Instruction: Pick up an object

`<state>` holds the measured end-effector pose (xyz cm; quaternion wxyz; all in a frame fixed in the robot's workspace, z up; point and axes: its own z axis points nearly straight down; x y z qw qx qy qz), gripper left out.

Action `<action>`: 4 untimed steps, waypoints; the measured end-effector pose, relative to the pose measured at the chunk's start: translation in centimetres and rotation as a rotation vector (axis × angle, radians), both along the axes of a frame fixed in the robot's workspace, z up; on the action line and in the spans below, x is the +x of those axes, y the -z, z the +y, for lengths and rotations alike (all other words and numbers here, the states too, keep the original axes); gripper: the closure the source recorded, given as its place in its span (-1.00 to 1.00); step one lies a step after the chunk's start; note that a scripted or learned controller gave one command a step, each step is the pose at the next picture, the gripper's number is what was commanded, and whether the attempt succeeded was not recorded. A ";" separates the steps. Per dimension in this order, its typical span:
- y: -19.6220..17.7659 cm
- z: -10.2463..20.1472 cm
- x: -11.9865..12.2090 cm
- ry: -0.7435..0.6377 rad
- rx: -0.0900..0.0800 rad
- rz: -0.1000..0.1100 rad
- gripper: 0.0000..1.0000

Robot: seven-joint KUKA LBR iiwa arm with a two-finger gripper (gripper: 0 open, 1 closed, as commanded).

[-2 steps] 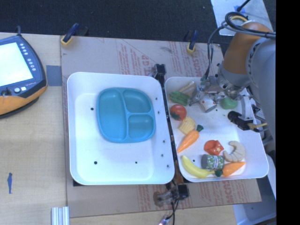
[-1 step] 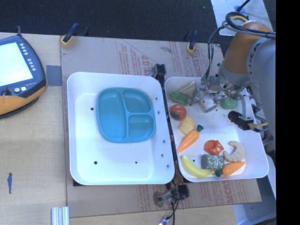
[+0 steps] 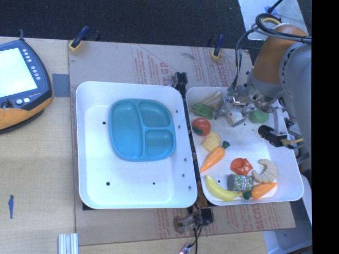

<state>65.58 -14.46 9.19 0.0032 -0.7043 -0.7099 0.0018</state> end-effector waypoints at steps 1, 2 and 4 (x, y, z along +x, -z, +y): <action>0.0 -0.2 0.0 0.000 0.000 -0.001 -1.00; 0.0 0.0 0.0 0.001 0.000 0.000 -1.00; 0.0 -0.7 0.0 0.005 -0.001 -0.003 -1.00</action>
